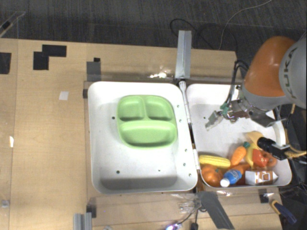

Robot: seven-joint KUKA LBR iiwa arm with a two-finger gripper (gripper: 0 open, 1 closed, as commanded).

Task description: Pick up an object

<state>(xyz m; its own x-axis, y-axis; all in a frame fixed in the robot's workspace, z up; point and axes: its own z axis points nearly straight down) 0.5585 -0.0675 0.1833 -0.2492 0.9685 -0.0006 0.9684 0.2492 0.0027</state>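
Two shallow white bins sit side by side on a pale wooden bench, which bears black square markings near its far left edge; beyond the bench lies dark grey carpet crossed by thin cables. A grey metal post rises at the far end of the divide between the bins. The left bin holds a green plate with three compartments, lying flat near the bin's middle. The right bin holds a cluster of toy foods packed into its near right corner: a yellow banana, an orange carrot, a red piece, a round orange item, a small bottle with a blue cap and a white carton with a brown label. The grey arm with its orange band reaches in from the right, and the gripper hangs over the bare floor of the right bin, apart from the cluster; its fingers are spread and hold nothing.
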